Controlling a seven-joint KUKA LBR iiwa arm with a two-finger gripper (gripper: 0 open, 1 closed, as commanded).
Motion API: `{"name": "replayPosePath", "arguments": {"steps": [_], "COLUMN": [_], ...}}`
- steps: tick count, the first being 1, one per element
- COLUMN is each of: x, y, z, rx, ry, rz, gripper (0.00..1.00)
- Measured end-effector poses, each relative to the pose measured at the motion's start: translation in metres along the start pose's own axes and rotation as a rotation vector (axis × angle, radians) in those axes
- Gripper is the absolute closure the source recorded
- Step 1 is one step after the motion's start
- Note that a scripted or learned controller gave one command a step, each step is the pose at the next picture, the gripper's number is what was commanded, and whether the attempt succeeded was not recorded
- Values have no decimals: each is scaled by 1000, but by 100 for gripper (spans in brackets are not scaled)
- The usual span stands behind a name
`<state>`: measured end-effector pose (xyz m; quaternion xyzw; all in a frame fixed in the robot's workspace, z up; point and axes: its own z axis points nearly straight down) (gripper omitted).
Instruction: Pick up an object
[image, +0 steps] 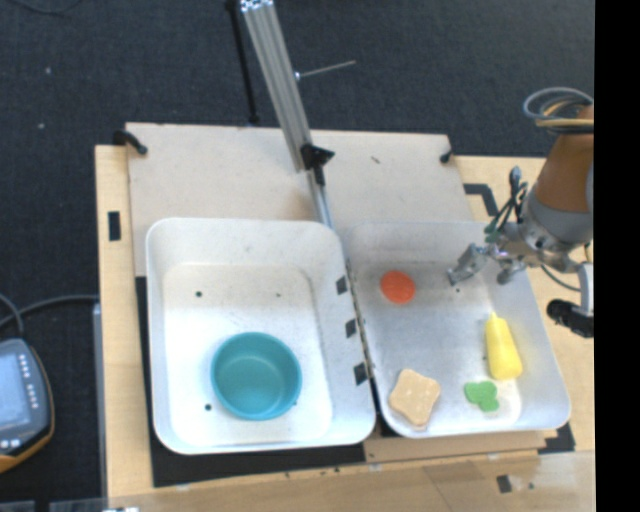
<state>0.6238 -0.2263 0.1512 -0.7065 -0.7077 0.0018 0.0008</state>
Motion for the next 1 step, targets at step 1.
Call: {"name": "replayPosePath", "arguments": {"steps": [1], "x": [-1], "y": [0], "z": [52], "rx": [-1], "ry": [-1], "rz": [1], "gripper": [0]}}
